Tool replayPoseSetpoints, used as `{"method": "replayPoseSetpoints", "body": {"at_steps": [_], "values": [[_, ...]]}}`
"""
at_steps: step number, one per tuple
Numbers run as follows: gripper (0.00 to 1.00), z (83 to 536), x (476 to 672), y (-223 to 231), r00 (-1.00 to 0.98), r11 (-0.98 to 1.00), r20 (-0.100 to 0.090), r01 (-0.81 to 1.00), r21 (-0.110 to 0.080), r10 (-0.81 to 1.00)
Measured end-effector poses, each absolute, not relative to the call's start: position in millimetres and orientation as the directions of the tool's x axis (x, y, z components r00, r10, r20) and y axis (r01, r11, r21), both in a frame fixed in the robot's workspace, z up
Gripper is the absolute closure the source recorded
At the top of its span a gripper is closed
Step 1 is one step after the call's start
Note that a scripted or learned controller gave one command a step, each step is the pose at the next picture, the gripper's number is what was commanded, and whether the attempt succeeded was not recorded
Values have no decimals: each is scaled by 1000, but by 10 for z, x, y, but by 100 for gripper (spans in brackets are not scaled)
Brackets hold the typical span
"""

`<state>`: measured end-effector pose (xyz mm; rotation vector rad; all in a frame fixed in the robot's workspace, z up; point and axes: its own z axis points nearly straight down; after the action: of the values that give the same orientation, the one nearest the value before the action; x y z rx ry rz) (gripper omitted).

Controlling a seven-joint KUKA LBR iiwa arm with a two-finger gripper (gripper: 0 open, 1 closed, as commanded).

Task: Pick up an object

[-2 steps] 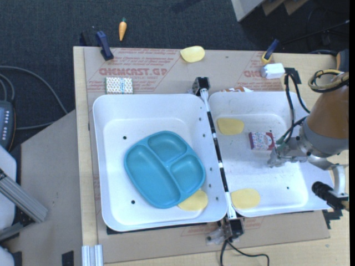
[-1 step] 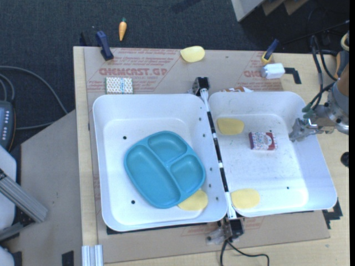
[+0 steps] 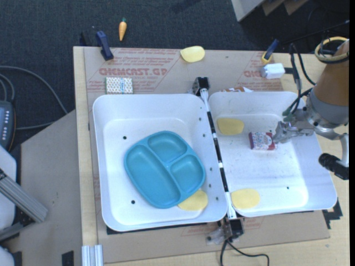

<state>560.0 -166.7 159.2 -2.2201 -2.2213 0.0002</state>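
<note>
Camera view: tool (image 3: 279,133) in right bin (image 3: 294,173), grip state unclear, touching a small red-and-white packet (image 3: 260,141). Yellow pieces (image 3: 230,126) lie nearby; blue divided plate (image 3: 164,168) fills left bin (image 3: 111,126).

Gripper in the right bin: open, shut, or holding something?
Gripper: cannot be told; it sits low in the right white bin, right beside the small red-and-white packet, with no grasp visible.
</note>
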Motion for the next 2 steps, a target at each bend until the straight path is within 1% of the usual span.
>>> {"method": "replayPoseSetpoints", "body": {"at_steps": [1,2], "values": [[100,1298,5466,-1278,-1,1,1,1000,-2,1000],[0,1301,5467,-1281,0,0,1,1000,-1,1000]]}}
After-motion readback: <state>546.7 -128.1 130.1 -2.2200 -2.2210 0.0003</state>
